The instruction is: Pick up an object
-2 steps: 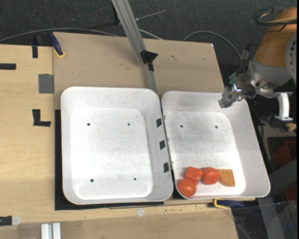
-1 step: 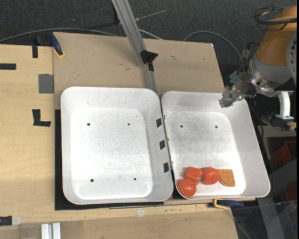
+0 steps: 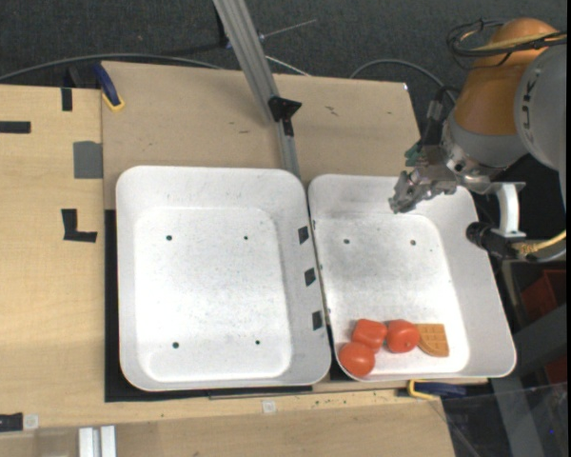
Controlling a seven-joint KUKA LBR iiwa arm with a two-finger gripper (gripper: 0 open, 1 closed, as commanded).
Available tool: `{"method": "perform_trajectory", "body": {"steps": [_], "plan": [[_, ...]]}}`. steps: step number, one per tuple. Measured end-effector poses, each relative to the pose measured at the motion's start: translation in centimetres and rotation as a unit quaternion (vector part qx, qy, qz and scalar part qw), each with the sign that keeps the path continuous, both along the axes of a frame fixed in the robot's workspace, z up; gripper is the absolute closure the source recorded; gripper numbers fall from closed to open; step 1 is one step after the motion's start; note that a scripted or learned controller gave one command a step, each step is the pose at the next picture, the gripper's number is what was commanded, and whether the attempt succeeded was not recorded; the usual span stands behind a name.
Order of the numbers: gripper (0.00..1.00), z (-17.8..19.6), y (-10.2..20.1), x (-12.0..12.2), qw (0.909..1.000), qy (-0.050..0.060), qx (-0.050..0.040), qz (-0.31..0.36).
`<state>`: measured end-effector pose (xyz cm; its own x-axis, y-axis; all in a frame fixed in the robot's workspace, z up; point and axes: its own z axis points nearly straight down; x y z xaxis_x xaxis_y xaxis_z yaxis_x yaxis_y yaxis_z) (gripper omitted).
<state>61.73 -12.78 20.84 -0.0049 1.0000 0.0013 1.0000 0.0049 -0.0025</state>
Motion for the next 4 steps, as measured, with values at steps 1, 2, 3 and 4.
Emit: {"method": "perform_trajectory", "body": {"steps": [1, 2, 3, 4], "plan": [[1.00, 1.2, 5.8, -1.0, 1.0000, 0.000, 0.0005, 0.001], [1.00, 0.5, 11.7, -2.0, 1.0000, 0.001, 0.0003, 0.001], [1.00, 1.6, 16.6, -3.3, 1.0000, 0.000, 0.0003, 0.001], [1.00, 2.4, 21.6, -4.4, 1.0000, 0.000, 0.0001, 0.001]]}}
